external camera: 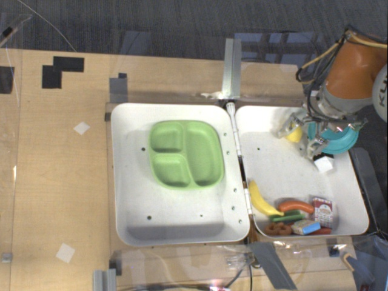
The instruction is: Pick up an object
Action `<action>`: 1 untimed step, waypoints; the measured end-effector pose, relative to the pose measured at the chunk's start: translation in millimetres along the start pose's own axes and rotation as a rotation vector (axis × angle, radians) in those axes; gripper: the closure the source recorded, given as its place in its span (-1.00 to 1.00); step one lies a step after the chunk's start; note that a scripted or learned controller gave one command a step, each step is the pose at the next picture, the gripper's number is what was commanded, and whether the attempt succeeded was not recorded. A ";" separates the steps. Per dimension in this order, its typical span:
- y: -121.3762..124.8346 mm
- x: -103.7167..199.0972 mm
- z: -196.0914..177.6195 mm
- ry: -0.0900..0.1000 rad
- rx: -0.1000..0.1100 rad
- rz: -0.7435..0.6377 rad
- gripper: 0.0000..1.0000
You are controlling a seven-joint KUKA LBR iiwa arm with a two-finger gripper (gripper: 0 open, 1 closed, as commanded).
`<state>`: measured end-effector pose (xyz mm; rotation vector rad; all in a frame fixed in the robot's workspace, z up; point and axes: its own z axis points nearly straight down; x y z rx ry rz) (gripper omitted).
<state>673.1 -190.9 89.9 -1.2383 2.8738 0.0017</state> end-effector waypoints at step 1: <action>56.7 4.2 1.4 0.003 0.003 0.099 -1.00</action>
